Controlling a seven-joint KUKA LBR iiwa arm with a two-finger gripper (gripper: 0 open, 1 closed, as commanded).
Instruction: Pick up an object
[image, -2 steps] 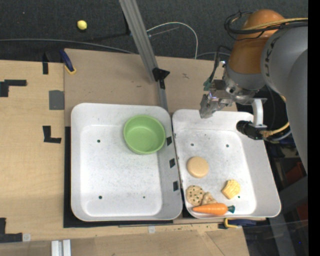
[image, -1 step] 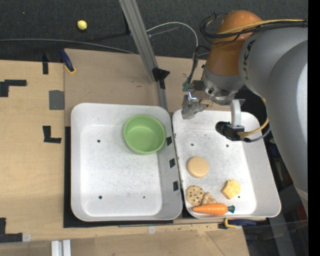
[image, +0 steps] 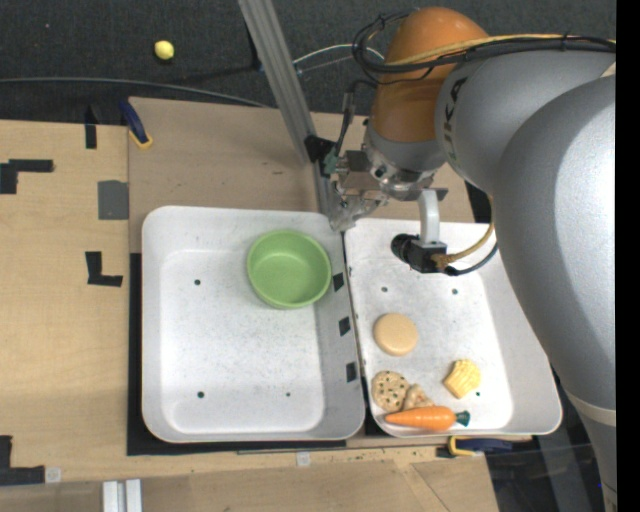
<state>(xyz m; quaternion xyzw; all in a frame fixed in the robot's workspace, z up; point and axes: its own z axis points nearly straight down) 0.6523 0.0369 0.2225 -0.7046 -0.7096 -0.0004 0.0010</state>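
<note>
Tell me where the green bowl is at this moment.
The green bowl stands in the left bin, in its upper right part near the wall shared with the right bin, below and left of the gripper.

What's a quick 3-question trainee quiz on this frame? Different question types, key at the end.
1. True or false: the green bowl sits in the left bin.
2. Which item lies nearest the front rim of the right bin? A) round tan biscuit B) carrot C) yellow corn piece
3. Fill in: the gripper hovers over the far end of the ____ between the two bins.

Key: 1 true. 2 B. 3 divide.
</note>
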